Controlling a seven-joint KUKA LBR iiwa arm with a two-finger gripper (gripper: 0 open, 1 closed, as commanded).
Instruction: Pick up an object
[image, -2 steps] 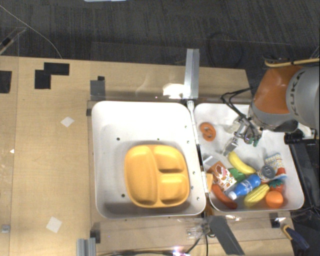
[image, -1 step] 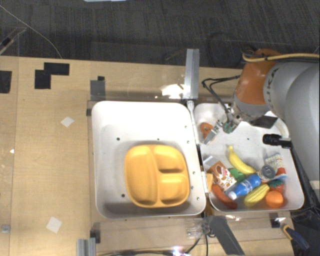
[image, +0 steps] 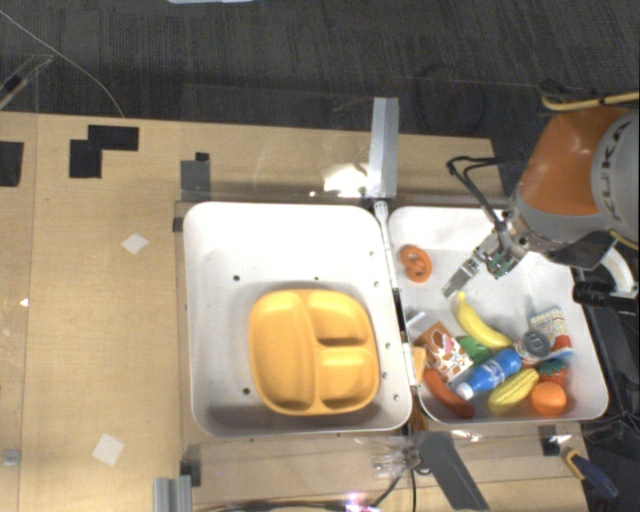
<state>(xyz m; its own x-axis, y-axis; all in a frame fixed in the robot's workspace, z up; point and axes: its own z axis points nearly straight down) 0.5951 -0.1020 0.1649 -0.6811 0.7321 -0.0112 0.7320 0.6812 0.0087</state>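
Over the right bin (image: 590, 400) the gripper (image: 463, 279) hangs with fingers apart, holding nothing; the banana (image: 480, 322) lies just below it, long axis slanting down toward the heap

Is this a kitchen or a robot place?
Probably a robot lab, not a kitchen: a robot arm reaches over two white bins, one with a yellow plate, the other with toy food like a banana.
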